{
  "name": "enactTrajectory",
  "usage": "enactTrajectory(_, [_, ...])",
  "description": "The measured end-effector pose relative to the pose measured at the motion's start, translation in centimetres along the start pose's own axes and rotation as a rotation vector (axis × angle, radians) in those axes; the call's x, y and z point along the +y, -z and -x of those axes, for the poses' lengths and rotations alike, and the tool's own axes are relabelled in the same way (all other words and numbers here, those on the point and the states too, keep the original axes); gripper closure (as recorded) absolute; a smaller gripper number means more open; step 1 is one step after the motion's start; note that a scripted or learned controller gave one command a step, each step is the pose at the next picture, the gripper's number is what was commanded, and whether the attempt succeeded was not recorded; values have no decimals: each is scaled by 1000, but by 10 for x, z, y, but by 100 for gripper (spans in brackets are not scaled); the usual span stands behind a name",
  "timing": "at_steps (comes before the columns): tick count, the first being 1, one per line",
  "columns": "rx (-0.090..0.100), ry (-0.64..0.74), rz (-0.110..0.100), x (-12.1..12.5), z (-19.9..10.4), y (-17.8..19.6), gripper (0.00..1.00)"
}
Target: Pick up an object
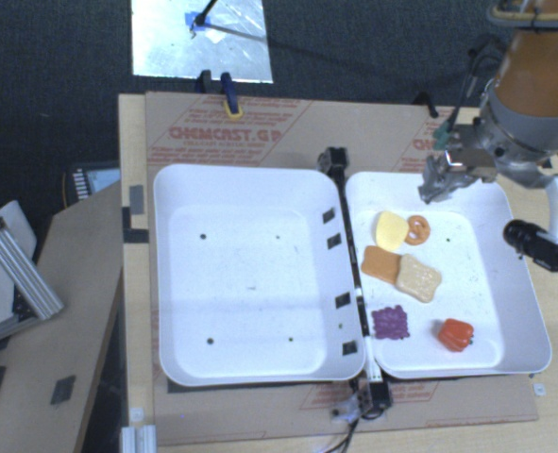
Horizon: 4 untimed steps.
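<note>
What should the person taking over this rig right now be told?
Gripper: above the right bin's far rim, nothing seen between its fingers; open or shut is unclear.
Things, all in the right bin: yellow piece, pretzel, brown slice, pale toast, purple piece, red pepper.
Done: nothing lifted.
Left: descend, grasp one thing, raise it.

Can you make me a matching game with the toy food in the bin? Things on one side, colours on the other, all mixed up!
Things:
1. pretzel
2. pepper
3. grapes
4. round cheese slice

Colours:
A. purple
B. yellow
C. orange-brown
D. red

Right pairs: 1-C, 2-D, 3-A, 4-B. They all lie in the right bin.
</note>
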State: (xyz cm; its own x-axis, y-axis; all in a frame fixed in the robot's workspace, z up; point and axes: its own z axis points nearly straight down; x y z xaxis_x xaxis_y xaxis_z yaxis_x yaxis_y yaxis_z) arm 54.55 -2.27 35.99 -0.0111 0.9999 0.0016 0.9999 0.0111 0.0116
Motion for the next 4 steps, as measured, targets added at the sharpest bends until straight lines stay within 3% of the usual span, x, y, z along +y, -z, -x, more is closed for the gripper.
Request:
enactTrajectory(1, [2, 1, -5, -53, -92, 55, 100])
enactTrajectory(2, [0, -5, -8, -56, -148, 88, 100])
enactTrajectory(3, [0, -2, -9, -56, -220, 78, 100])
enactTrajectory(4, [1, -5, -8, -55, -260, 100, 100])
